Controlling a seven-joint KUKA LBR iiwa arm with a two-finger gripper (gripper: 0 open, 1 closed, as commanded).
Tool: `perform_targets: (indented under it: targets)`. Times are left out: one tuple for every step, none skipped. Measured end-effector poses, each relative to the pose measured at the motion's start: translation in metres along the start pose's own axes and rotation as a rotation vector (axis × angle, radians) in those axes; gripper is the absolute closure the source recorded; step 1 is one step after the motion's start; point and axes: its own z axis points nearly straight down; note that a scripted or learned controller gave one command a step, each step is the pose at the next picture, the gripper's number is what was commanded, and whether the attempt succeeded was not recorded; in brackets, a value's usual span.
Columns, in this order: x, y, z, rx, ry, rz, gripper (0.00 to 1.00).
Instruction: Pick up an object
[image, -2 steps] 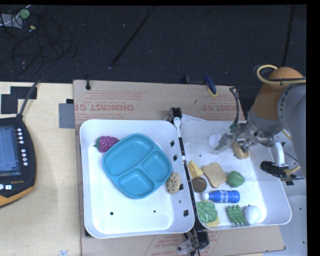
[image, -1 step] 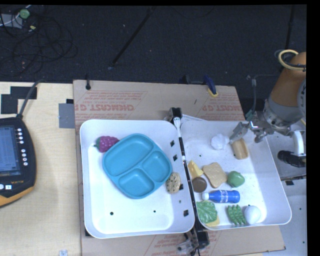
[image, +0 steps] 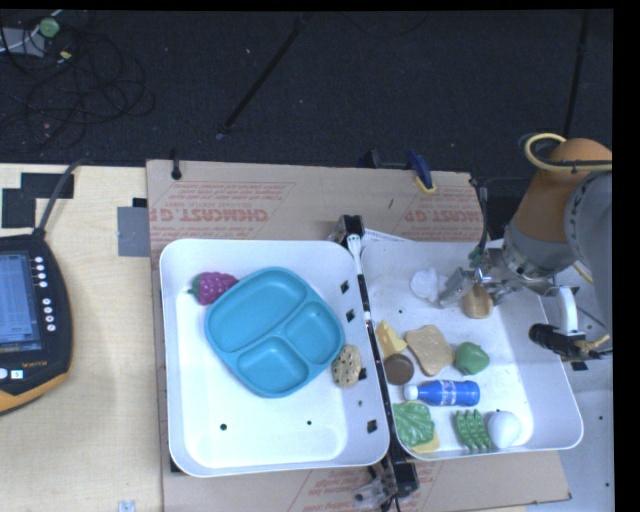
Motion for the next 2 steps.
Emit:
perform_targets:
  targets:
    - [0.0, 0.001, -0.014, -0.002, -0.001, -0.002, 1.0]
    - [0.066, 0.002, -0.047, -0.005, 0.001, -0.001, 1.0]
